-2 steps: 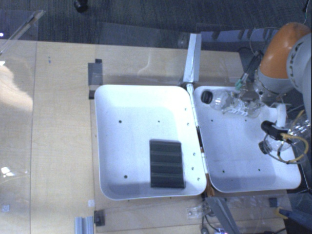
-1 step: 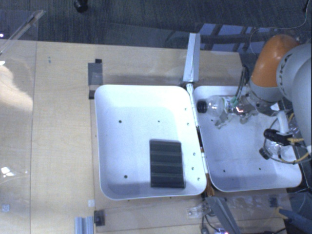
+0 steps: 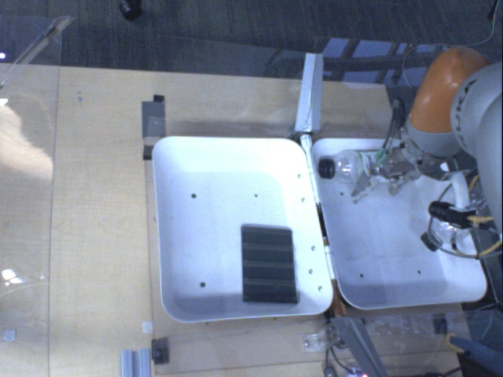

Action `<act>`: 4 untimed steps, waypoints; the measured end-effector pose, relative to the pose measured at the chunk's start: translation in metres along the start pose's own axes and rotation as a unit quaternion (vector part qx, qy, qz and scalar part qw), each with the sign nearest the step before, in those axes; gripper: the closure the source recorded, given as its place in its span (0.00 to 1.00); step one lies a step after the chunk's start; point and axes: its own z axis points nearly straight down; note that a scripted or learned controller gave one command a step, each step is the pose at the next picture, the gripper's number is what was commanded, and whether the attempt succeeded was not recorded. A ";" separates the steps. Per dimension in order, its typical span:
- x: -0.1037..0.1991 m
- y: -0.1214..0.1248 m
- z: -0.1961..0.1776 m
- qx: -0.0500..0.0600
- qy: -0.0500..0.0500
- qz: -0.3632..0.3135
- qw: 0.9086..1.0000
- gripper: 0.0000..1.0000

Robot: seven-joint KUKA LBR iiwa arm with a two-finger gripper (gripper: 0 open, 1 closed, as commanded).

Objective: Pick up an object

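Bench (image 3: 94, 234): pale wood; bore left white bin (image 3: 177, 234) and right white bin (image 3: 393, 277), side by side.

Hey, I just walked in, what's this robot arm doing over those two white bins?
The arm reaches in from the right, with its gripper low over the far left corner of the right bin. A small clear object with a dark end lies in that corner, just left of the gripper; I can't tell whether they touch, and nothing shows as held. The left bin holds a dark ribbed block, lying untouched near its front edge.
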 end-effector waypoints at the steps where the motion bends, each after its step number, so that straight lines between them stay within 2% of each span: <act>1: -0.014 -0.003 0.004 0.003 0.006 -0.011 1.000 0.00; 2: -0.024 -0.005 0.006 0.002 0.006 0.002 1.000 0.00; 3: -0.038 -0.004 0.016 0.007 0.019 -0.014 1.000 0.00; 4: -0.047 -0.010 0.016 0.012 0.021 -0.099 0.995 0.00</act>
